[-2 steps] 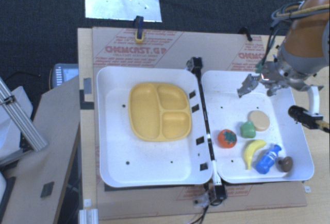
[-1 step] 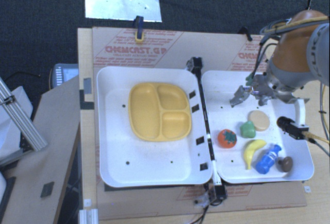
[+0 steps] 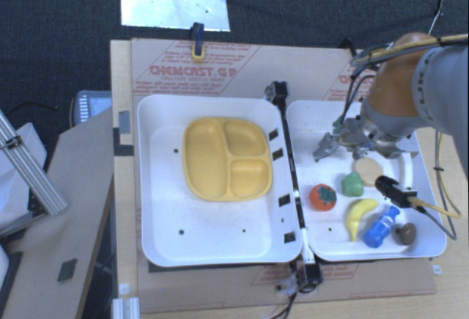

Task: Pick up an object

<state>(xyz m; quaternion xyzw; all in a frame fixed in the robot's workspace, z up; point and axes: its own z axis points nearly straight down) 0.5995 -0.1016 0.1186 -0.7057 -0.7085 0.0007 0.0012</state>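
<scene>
Nothing lifted yet, judging by how things lie. Grey two-finger gripper (image 3: 333, 144) spread wide and empty, hovering over bare floor of the shallow white right-hand bin (image 3: 308, 127). Up and left of the round red-orange tomato-like toy (image 3: 322, 196), well apart from it. Beside the tomato: green lumpy toy (image 3: 352, 183), yellow plastic banana (image 3: 358, 214), blue bottle (image 3: 379, 227). Descent, closing and lifting all left to do.

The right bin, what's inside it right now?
Inside the right bin: a tomato, green piece, banana, blue bottle, brown item and pale disc. The arm covers the far corner.
</scene>
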